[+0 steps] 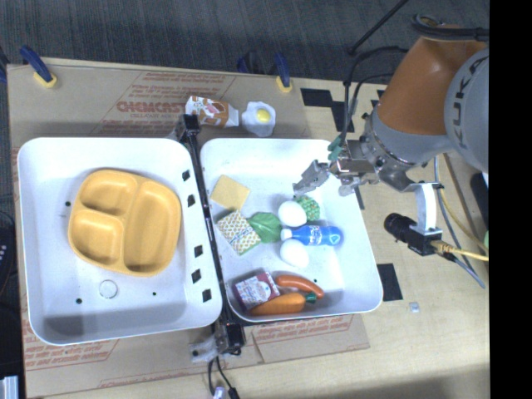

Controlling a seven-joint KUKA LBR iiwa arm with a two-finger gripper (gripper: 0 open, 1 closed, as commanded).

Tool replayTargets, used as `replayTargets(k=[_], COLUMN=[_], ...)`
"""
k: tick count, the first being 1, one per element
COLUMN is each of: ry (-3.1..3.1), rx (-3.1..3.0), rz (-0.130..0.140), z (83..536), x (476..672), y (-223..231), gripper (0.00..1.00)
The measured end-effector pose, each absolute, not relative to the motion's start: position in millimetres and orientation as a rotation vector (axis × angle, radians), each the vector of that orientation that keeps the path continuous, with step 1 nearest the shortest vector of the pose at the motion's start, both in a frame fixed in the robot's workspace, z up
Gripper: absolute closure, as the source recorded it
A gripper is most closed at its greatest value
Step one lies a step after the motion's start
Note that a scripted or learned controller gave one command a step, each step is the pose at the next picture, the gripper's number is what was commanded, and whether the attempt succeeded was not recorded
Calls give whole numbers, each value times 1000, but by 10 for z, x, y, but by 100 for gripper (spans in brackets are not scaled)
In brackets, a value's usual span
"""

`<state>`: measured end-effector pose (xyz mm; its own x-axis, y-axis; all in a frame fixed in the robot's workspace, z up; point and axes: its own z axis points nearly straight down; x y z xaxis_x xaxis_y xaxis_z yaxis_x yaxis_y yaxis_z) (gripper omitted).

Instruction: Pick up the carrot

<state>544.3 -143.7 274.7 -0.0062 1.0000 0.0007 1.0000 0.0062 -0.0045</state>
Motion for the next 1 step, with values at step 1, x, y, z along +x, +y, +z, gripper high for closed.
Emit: replayTargets(k=[1], ry=[-2328], rx=[-2106], rz=[5], z=[1928], x=[6358], y=[-1013], gripper=[0])
